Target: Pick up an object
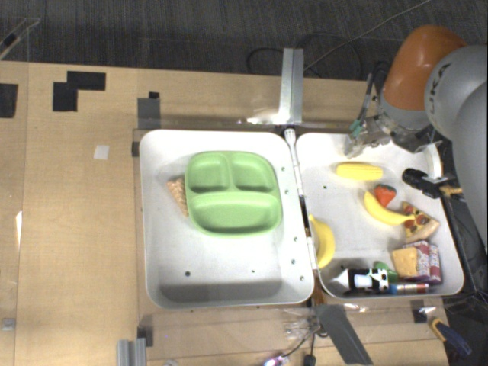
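Note:
My gripper [365, 137] hangs over the far edge of the right bin [328, 158], just above and apart from a short yellow piece [358, 171]. Nothing shows in its grasp. Further in the right bin lie a curved banana [383, 213] with a red strawberry [386, 194] on it, a pizza slice [418, 222], a tan cracker [406, 261], a pink packet [431, 261] and a dark bottle [375, 279] along the near wall. A second banana [324, 241] rests against the bin's left wall.
The left bin [160, 265] holds a green divided plate [231, 191] with a tan waffle-like piece [178, 195] tucked at its left side. A metal post [293, 82] stands behind the seam between the bins. The arm's orange band [415, 63] sits at the upper right.

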{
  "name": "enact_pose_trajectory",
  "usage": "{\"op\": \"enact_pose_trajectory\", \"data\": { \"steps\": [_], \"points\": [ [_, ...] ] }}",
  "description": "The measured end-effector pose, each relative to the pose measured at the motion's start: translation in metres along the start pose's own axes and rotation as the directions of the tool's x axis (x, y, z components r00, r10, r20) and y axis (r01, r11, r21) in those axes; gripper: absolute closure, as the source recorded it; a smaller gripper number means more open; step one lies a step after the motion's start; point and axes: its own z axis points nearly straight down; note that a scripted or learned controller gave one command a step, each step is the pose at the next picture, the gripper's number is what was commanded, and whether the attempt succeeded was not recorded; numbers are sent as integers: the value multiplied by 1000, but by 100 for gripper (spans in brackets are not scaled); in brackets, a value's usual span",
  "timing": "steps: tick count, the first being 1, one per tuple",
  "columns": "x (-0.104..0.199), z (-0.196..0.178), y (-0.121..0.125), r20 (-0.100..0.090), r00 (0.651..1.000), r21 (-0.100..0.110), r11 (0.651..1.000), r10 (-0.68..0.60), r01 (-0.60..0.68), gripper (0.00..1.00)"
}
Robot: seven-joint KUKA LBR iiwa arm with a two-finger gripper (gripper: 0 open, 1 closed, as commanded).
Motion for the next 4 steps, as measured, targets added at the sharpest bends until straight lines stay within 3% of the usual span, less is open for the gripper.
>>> {"op": "enact_pose_trajectory", "data": {
  "steps": [1,2,3,4],
  "points": [
    [8,4,-1,-14,1000,14,1000,-6,6,0],
    [-7,29,-16,-42,974,33,974,-224,225,0],
    [-8,20,-11,-33,974,15,974,-223,224,100],
    [55,-112,9,-34,994,26,994,-104,105,100]
  ]
}}
